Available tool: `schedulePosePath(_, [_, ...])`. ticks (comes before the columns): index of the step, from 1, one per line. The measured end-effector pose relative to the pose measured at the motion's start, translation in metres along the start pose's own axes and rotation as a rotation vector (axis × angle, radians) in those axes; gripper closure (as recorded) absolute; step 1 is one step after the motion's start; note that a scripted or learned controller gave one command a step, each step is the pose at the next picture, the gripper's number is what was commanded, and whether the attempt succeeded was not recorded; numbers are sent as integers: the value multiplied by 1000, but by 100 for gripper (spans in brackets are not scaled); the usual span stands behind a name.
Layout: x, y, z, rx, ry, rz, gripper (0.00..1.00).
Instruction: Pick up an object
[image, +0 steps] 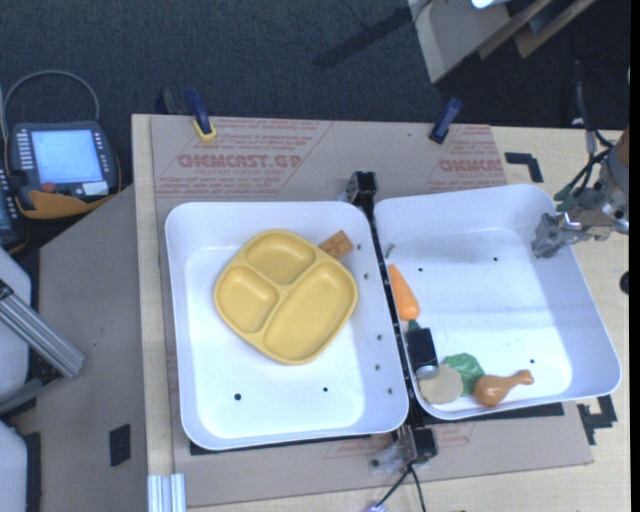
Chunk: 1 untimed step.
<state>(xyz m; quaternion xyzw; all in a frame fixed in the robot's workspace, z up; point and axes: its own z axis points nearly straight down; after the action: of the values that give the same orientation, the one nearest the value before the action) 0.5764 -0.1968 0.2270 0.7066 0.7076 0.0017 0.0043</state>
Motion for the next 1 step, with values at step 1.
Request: schedulePosePath(1, [0, 1, -16, 4, 1, 0, 100])
